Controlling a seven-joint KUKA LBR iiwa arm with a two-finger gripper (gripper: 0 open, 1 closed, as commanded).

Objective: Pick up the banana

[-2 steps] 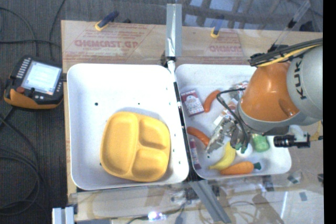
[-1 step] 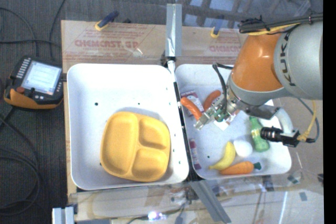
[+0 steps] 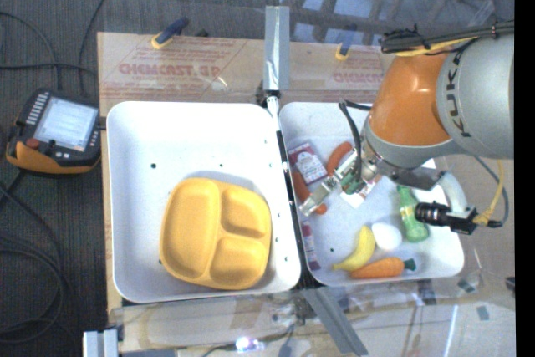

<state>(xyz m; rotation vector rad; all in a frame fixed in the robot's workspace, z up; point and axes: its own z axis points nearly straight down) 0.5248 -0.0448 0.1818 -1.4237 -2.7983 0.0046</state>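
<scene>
The yellow banana (image 3: 358,251) lies near the front of the right bin (image 3: 447,263), curved, with a white egg (image 3: 386,236) touching its upper right and an orange carrot (image 3: 383,267) just in front of it. My gripper (image 3: 322,196) hangs low over the left part of the right bin, up and to the left of the banana and apart from it. The grey and orange wrist (image 3: 414,117) hides the bin's back right part.
A green bottle (image 3: 411,215) lies right of the egg. A red sausage (image 3: 338,156) and a pink packet (image 3: 307,163) lie at the bin's back left, near the gripper. The left bin (image 3: 134,138) holds a yellow divided plate (image 3: 217,232). A pendant (image 3: 54,132) sits far left.
</scene>
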